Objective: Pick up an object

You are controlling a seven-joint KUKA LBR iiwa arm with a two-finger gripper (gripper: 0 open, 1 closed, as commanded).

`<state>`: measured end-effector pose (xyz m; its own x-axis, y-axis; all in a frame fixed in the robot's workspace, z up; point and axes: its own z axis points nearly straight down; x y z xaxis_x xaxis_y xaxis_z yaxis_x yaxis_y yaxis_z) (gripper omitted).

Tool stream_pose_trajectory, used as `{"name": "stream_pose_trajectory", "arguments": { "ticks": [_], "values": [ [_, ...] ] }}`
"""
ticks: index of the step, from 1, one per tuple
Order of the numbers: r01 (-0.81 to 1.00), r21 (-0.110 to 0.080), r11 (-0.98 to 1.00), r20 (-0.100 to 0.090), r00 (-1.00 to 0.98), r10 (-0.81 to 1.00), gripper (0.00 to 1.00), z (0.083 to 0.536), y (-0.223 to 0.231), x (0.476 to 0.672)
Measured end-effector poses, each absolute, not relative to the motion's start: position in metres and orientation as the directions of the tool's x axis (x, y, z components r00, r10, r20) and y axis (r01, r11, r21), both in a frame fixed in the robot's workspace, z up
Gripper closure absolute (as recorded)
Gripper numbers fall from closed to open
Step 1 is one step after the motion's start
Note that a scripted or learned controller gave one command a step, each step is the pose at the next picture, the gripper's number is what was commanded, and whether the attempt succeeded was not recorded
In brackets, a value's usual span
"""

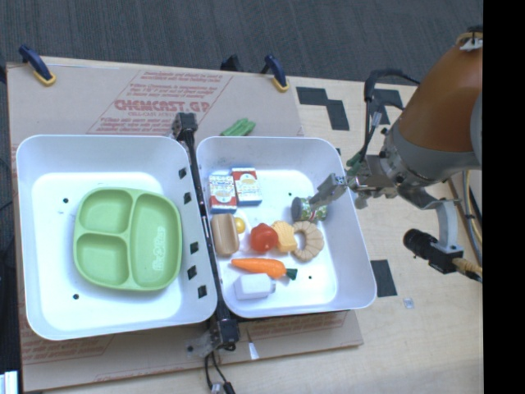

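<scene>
My gripper [310, 209] reaches in from the right, low over the right side of the right bin [349, 253]. A small dark greenish thing [315, 213] lies right at its tip; whether it is gripped is unclear. Just below sits a tan ring-shaped pastry [310, 241]. Left of that lie an orange-yellow block [285, 236] and a red tomato [263, 238]. A carrot [261, 265] and a white block [254, 286] lie nearer the front. Two small printed boxes [234, 189] stand at the back left, with a brown bun [225, 234] and a small yellow piece [239, 224] below them.
The left bin [41, 294] holds a green divided plate [129, 238]. Both bins rest on a cardboard sheet [164, 97] held by blue clamps [276, 71]. A green item [238, 127] lies on the cardboard behind the right bin. The arm's orange band [443, 80] hangs at the right.
</scene>
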<state>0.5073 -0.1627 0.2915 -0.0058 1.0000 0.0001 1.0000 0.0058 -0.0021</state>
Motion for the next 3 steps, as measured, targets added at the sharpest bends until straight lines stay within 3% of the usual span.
{"name": "stream_pose_trajectory", "arguments": {
  "ticks": [1,2,3],
  "values": [
    [1.0,-0.002,0.006,0.0,-0.006,1.0,0.0,0.291,-0.163,0.507],
    [1.0,-0.003,0.008,0.001,-0.008,1.0,0.0,0.091,-0.135,0.479],
    [1.0,-0.002,0.012,0.0,-0.012,1.0,1.0,0.102,-0.135,0.48]
  ]
}}
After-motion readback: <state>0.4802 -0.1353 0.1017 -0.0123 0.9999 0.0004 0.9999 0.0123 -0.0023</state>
